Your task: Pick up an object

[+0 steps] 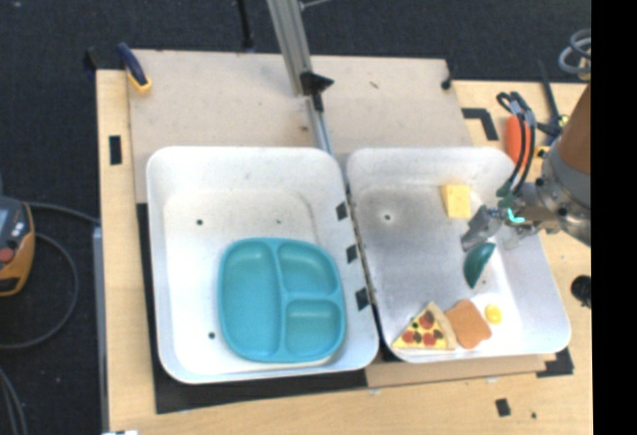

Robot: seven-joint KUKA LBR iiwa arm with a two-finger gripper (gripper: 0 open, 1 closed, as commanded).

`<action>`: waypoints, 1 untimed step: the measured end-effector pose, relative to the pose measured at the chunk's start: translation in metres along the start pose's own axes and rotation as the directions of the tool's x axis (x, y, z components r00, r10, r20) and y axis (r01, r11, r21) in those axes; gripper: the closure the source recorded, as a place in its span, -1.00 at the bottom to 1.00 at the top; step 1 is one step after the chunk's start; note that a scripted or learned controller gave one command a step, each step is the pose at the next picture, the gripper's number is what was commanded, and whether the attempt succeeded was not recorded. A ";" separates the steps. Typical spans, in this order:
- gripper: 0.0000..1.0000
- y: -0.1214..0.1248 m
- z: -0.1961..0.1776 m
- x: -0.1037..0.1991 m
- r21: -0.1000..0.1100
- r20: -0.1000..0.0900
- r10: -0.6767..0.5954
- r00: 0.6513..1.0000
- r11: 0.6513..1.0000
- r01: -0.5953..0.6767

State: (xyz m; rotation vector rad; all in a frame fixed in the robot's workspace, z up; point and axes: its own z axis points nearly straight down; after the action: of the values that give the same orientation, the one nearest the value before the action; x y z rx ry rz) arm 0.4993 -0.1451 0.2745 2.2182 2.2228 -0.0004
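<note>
Arm (569, 159) getting cut off at right edge; gripper (485, 229) fingers blurring, grip on teal item (479, 262) unclear.

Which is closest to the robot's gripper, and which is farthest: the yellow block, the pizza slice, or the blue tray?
From the gripper, nearest first:
1. Yellow block, just up and left in the right bin.
2. Pizza slice, at the right bin's near edge.
3. Blue divided tray, over in the left bin.

You have four small things in the right bin (398, 174): a pale yellow block (456, 200) near the far wall, a dark teal piece (479, 263) at mid-bin, and by the near wall a pizza slice (424, 330) touching an orange bun-like piece (468, 323).
</note>
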 end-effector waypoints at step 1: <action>-1.00 0.000 -0.001 0.000 -0.002 0.000 0.000 1.000 1.000 0.000</action>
State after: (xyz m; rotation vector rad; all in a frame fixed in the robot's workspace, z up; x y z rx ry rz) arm 0.4996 -0.1451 0.2752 2.2171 2.2221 0.0009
